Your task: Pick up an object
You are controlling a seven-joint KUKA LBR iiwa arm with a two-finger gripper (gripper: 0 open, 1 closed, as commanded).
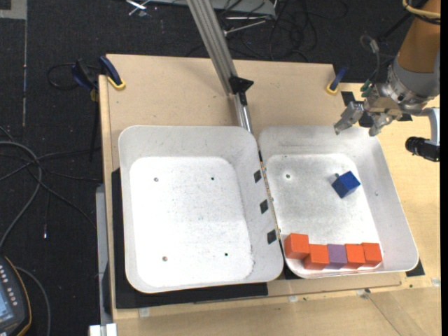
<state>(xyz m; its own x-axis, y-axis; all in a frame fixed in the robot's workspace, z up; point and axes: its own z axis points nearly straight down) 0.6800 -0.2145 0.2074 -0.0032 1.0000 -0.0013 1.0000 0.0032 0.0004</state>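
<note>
A blue cube [346, 184] lies tilted in the upper middle of the right bin [392, 187]. Along that bin's front wall sits a row of blocks: an orange block [297, 245], another orange one [318, 255], a purple block [337, 255], and two more orange blocks [364, 253] at the right end. My gripper [362, 122] hangs over the bin's far right corner, well above and behind the blue cube. Its fingers are spread apart with nothing between them.
The left bin [133, 187] lies beside the right one. A slanted metal pole [213, 40] rises from between the bins at the back. Clamps sit at the bench's far corners [112, 72]. Cables run across the dark floor.
</note>
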